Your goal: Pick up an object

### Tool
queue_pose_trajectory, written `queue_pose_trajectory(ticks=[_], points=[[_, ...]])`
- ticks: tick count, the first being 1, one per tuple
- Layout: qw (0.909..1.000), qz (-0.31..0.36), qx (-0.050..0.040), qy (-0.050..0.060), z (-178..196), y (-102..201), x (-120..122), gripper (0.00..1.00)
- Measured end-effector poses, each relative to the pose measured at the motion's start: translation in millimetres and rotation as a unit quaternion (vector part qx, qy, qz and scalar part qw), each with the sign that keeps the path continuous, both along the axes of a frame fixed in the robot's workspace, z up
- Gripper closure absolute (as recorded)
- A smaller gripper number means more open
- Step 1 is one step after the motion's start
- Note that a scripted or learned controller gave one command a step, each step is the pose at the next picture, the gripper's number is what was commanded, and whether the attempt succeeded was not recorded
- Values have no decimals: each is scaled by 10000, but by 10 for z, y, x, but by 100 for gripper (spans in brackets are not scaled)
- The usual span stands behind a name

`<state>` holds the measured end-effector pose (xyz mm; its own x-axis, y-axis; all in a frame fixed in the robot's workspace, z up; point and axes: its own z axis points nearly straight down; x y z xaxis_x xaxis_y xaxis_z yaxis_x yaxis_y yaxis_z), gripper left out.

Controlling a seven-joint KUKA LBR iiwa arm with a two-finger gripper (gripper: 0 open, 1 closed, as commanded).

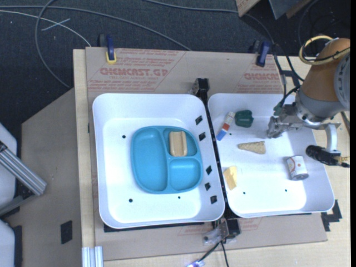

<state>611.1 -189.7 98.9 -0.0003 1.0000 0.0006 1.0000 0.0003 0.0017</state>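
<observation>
My gripper (273, 129) hangs low over the right bin (311, 199), near its back right part, with the grey and orange arm behind it. A dark green object (243, 117) lies just left of the gripper. A tan wedge (252, 147) rests a little in front and to the left. A white tube with red and blue ends (225, 125) lies by the bin's left wall. A yellow block (230, 177) sits at the front left, and a small white can (297, 167) at the right. Nothing shows between the gripper's tips.
The left bin (111, 149) holds a blue divided tray (146, 154) with a tan bread-like piece (177, 143) in its back right compartment. Black clips run along the divider between bins. Cables trail by the right bin's right edge.
</observation>
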Motion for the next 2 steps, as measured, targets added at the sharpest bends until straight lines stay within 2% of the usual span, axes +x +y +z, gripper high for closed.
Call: queue_pose_trajectory(ticks=[1,2], points=[[10000,4,-12,-28,651,21,14,100],[10000,1,-14,-26,1137,-62,21,100]])
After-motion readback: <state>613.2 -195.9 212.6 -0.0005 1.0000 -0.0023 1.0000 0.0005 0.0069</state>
